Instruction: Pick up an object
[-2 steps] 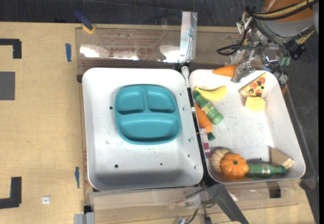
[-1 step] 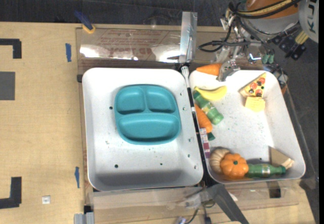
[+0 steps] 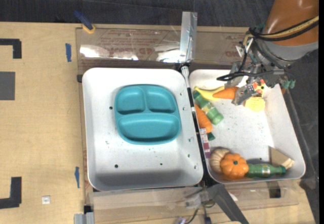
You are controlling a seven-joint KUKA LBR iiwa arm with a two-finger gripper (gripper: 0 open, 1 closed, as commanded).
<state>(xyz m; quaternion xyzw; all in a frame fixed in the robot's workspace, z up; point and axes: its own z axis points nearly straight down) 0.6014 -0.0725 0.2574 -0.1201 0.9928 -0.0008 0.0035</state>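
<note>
Sitting in left bin [image 3: 101, 167]: teal tray [image 3: 147, 113]

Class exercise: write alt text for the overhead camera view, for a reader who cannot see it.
A robot arm's gripper hangs over the far end of the right bin, right beside an orange toy carrot. That bin also has a small pumpkin and green bottles. The left bin holds a teal divided plate.

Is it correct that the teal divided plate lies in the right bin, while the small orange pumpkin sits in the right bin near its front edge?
Not quite. The camera view shows the teal divided plate in the left bin, not the right one. The small orange pumpkin does sit in the right bin near its front edge.
</note>
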